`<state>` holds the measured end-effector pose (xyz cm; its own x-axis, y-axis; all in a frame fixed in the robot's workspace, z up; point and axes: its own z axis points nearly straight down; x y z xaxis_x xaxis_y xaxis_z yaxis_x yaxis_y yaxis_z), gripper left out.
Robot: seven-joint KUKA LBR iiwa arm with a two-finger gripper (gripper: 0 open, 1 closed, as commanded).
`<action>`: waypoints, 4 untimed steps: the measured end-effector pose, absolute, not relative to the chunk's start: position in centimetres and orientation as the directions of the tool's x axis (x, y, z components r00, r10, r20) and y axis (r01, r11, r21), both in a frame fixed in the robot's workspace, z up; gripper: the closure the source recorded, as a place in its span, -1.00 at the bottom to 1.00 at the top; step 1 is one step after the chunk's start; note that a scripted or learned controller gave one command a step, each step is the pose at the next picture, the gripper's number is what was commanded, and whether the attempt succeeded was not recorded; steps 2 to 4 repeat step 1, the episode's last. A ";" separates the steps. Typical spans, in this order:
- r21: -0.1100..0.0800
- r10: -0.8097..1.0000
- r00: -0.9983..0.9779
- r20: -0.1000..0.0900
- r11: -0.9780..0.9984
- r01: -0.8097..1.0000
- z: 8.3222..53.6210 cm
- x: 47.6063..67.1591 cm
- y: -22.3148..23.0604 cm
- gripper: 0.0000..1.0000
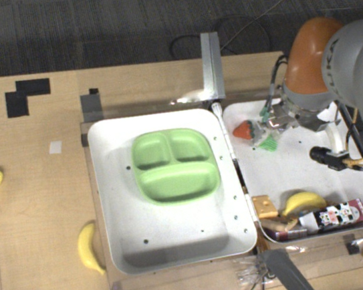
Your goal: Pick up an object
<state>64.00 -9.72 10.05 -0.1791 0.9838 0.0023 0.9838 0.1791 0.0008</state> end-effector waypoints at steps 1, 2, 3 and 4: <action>0.002 0.993 -0.122 0.001 0.122 0.993 21.6 63.6 -4.3 1.00; 0.002 0.993 -0.122 0.001 0.122 0.993 21.6 63.6 -4.3 1.00; 0.002 0.993 -0.122 0.001 0.122 0.993 21.6 63.6 -4.3 1.00; 0.002 0.993 -0.122 0.001 0.122 0.993 21.6 63.6 -4.3 1.00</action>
